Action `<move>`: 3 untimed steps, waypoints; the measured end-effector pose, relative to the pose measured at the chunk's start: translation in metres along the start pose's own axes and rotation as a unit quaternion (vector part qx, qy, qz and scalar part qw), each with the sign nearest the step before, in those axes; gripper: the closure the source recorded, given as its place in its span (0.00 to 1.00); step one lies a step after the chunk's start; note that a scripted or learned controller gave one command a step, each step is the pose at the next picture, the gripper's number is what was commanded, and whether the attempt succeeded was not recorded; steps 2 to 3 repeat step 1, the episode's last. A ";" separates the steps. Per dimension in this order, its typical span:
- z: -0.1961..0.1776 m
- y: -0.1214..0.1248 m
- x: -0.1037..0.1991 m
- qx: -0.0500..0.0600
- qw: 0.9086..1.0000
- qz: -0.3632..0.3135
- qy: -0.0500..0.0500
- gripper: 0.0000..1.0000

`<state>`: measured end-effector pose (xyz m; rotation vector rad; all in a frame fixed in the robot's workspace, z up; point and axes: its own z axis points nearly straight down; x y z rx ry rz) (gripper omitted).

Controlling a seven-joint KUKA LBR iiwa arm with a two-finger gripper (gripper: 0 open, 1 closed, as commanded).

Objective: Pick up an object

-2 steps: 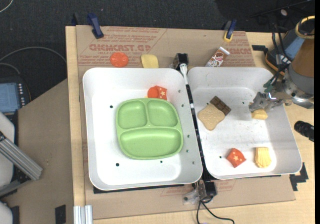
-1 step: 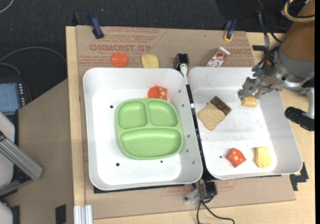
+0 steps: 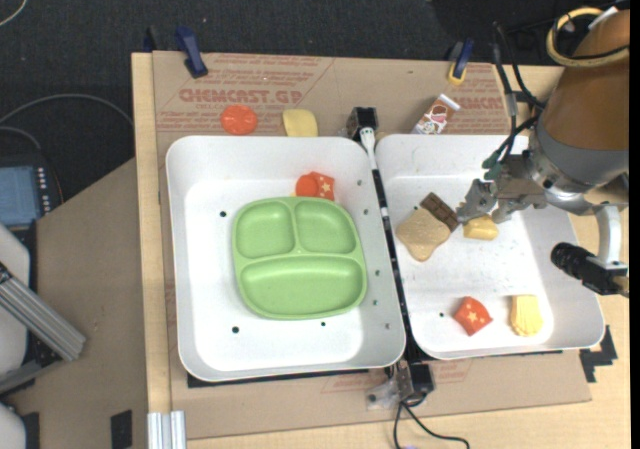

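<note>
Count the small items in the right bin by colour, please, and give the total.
Yellow: 2, one by the gripper, one near the front
Red: 1
Tan: 1
Brown: 1
Total: 5

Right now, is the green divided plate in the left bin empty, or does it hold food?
Empty. The green plate shows three bare compartments. The red piece lies on the left bin floor beyond its far rim, not inside it.

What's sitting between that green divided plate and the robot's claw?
In the camera view, a tan bread-like piece with a brown block on it lies between the green plate and the gripper.
</note>
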<state>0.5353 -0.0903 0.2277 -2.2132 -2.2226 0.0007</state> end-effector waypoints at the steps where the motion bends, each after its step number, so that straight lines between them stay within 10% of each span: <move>1: 0.007 0.006 0.055 0.000 1.000 -0.001 0.000 1.00; 3: 0.007 0.006 0.055 0.000 1.000 -0.001 0.000 1.00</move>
